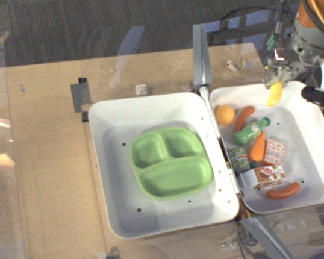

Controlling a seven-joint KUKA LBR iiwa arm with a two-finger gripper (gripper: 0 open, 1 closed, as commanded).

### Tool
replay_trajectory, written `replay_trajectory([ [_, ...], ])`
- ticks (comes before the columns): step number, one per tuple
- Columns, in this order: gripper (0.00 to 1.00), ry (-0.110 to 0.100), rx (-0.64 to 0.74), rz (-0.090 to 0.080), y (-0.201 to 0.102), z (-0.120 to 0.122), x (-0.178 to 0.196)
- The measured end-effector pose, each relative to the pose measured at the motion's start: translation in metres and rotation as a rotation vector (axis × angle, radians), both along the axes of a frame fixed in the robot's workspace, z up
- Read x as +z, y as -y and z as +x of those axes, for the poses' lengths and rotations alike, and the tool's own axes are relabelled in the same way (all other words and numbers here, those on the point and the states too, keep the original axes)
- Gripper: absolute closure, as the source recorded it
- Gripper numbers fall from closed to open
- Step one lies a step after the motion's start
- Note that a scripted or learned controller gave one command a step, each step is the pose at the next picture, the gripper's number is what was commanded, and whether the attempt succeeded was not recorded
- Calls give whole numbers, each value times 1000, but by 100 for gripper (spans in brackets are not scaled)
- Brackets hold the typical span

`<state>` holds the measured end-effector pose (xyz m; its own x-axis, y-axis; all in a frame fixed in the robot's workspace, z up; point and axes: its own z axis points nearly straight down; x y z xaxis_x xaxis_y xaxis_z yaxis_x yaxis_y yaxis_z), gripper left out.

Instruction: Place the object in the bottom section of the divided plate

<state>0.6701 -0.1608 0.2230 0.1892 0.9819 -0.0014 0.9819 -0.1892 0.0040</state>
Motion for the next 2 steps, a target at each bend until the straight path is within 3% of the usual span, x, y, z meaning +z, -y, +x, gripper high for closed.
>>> replay_trajectory([
  [1, 100, 3, -34, 2, -77, -88, -2],
  [2, 100, 0, -96, 3, -161, -113, -38],
])
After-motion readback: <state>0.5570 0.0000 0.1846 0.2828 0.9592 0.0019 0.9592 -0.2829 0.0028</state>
